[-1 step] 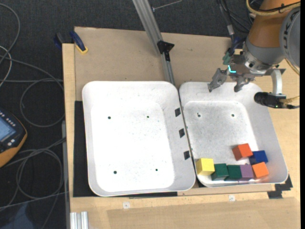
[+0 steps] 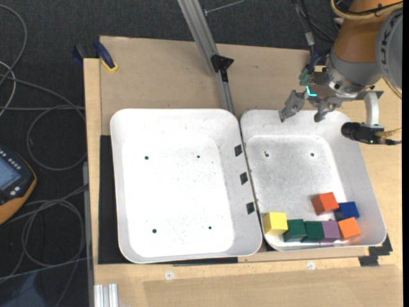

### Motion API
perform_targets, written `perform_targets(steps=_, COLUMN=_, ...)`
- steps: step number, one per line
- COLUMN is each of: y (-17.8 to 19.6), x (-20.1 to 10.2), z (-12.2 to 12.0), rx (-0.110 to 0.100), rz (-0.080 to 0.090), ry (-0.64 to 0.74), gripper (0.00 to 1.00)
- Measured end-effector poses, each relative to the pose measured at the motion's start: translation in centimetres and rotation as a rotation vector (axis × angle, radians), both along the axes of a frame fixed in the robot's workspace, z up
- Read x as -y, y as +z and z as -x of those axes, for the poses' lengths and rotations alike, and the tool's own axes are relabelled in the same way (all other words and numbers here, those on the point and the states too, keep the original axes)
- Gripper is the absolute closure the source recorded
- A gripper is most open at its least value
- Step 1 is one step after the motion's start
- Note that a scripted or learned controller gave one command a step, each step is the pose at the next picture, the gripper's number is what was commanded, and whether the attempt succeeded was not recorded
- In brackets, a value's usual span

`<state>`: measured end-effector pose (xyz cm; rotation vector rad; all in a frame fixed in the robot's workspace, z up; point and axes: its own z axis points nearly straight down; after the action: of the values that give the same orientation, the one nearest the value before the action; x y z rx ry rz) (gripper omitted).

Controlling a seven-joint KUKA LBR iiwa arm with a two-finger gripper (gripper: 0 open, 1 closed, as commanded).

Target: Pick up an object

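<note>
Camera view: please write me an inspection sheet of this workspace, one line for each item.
Surface: wooden bench bearing the left bin and the right bin, side by side.
Job's things: yellow block, two green blocks, purple block, two orange blocks, blue block, clustered in the right bin's near corner.
Clutter: blue-and-yellow clamp at the bench's far-left corner.
Grippers: gripper open, at the right bin's far edge, holding nothing.
Cables: black cables on the floor at left.
Surroundings: dark carpet; metal pole.
</note>
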<state>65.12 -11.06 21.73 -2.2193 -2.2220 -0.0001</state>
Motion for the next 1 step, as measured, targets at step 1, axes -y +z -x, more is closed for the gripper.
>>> perform_targets(steps=1, y=-5.98, x=-0.80, z=0.43, rx=-0.007, rz=0.000, ry=0.000, gripper=0.00)
